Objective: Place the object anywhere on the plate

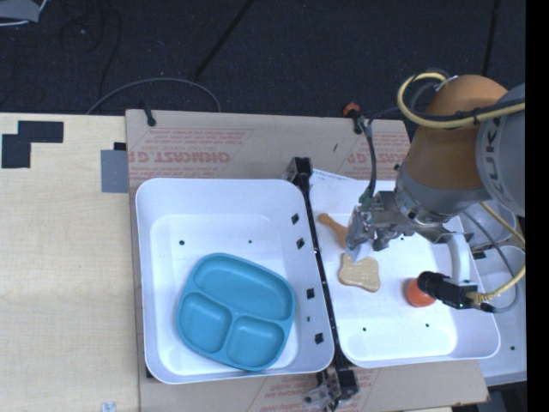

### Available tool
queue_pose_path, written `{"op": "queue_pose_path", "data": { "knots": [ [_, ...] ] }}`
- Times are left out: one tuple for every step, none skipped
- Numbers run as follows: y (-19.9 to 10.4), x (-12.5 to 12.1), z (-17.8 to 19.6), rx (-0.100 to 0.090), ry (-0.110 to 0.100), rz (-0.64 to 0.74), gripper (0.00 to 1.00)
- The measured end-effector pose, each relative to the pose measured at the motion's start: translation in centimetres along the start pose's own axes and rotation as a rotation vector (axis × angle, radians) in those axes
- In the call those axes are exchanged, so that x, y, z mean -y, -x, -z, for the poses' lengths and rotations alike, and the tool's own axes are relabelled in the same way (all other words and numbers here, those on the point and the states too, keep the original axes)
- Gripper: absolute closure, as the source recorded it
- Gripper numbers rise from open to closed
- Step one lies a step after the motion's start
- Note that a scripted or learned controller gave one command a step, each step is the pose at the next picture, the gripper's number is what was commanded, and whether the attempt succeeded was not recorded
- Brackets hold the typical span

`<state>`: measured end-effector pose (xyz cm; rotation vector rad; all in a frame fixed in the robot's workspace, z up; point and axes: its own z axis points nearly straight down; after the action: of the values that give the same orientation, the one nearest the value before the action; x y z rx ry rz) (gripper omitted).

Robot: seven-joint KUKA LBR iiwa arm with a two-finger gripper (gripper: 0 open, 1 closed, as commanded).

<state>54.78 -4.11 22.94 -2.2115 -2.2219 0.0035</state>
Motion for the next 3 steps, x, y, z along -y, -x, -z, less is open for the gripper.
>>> {"op": "queue_pose_path", "data": {
  "knots": [
    [-4.8,2.1,0.8,0.000,0.000,0.000,1.00],
    [-10.2,4.3,1.0,0.001,0.000,0.001,1.00],
    [-15.7,6.4,-0.2,0.002,-0.001,0.001,1.00]
  ]
}}
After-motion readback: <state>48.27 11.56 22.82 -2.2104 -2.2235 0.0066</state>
